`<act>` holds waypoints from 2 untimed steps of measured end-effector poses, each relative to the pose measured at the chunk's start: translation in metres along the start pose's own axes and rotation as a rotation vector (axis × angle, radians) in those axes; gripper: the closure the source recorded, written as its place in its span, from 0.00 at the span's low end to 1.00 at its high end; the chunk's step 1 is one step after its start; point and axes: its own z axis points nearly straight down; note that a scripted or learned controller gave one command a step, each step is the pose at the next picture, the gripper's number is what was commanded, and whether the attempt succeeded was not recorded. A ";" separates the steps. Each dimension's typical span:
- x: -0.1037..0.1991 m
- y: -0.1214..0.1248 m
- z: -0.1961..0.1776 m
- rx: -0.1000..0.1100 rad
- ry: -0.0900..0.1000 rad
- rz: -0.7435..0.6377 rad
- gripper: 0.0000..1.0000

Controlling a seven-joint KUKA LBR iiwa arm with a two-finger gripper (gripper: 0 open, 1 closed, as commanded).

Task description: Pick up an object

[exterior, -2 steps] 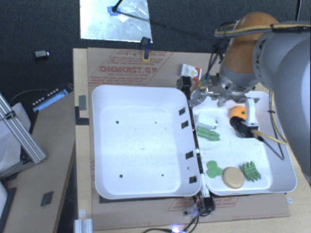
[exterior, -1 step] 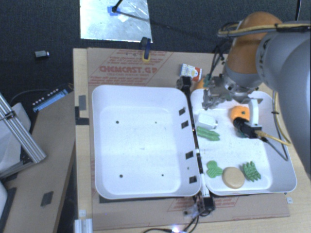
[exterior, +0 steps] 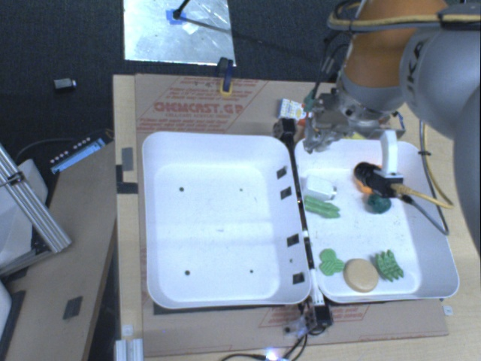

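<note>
The right bin holds several small things. A white block lies near its left wall, with a green pea pod just below it. Further right sit a teal lump and a small orange piece. Along the front lie a green round piece, a tan disc and a green leafy piece. My gripper hangs over the bin's far left corner, above and behind the white block. Nothing shows in it.
The left bin sits beside the right one, joined along a divider with black clips. A silver sheet lies at the back. A yellow and blue clamp stands on the cardboard edge.
</note>
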 end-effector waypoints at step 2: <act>0.163 0.019 -0.084 -0.007 0.006 -0.003 1.00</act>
